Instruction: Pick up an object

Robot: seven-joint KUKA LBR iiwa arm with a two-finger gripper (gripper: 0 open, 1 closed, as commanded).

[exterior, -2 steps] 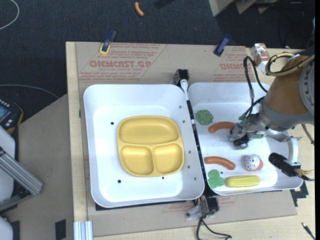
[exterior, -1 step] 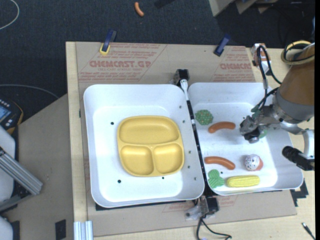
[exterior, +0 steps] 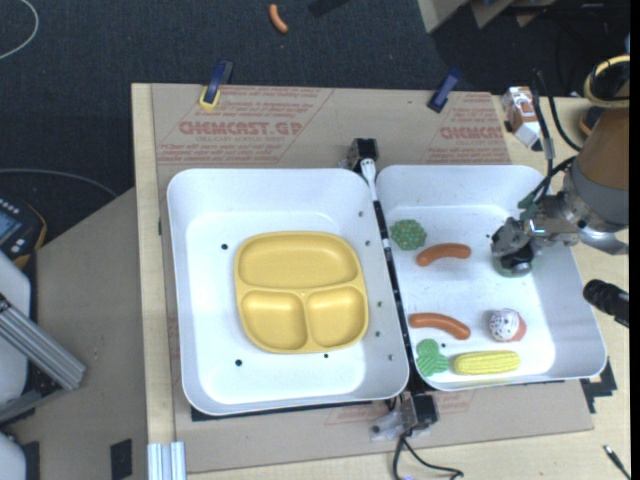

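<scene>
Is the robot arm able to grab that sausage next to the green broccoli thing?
Probably yes. The end effector hangs over the right bin, just to the right of that sausage. The sausage lies alone on the bin floor, apart from the broccoli, with nothing between it and the end effector.

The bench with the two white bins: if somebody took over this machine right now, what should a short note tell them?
End effector: low in the right bin, near its right wall; nothing seen in it.
Right bin: two sausages, green leafy piece, corn cob, small round white-and-red item.
Left bin: yellow divided plate.
Done: nothing picked up yet.
Left: grasp and lift one object.
</scene>
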